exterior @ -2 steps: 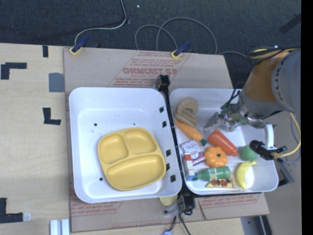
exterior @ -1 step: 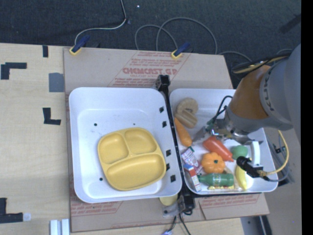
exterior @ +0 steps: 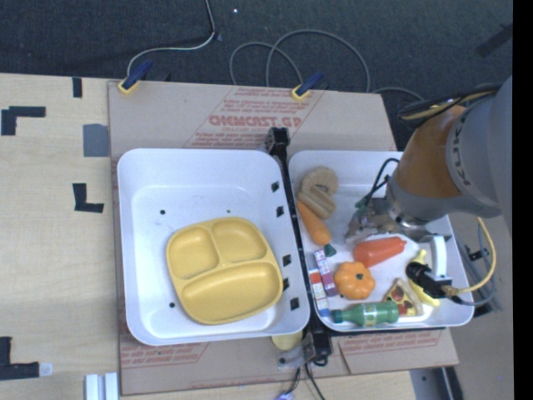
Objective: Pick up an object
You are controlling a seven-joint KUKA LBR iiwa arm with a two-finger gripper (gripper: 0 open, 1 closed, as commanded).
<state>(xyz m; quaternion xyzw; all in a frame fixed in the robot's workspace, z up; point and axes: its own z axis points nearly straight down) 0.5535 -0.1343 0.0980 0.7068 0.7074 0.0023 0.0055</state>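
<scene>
Nearest the lens, a green bottle (exterior: 366, 313) lies on its side along the near wall of the right bin (exterior: 366, 158); just beside its right end rests a toy pizza slice (exterior: 404, 297), and just behind it sits an orange pumpkin (exterior: 355, 280); a small printed box (exterior: 321, 275) lies touching the pumpkin's left side, close to the wall between the two bins. Behind the pumpkin and a little to its right lies a red-orange toy vegetable (exterior: 381, 249), long and tapered, pointing roughly left to right; this is the thing closest to the gripper (exterior: 365, 223), which hangs just over its left end, low in the middle of the right bin; whether the gripper is open or closed cannot be told from this angle, and nothing can be seen in its hold. To the left of the gripper an orange carrot (exterior: 314, 222) lies at a slant near the dividing wall; behind it, toward the far corner, sits a tan bread roll (exterior: 318, 188). The arm (exterior: 450, 165) reaches in from the right, its orange band above the bin's far right corner. The left bin (exterior: 200, 173) holds a yellow divided plate (exterior: 223, 269), lying flat toward its near side; both bins rest on a cardboard sheet (exterior: 250, 119).
</scene>
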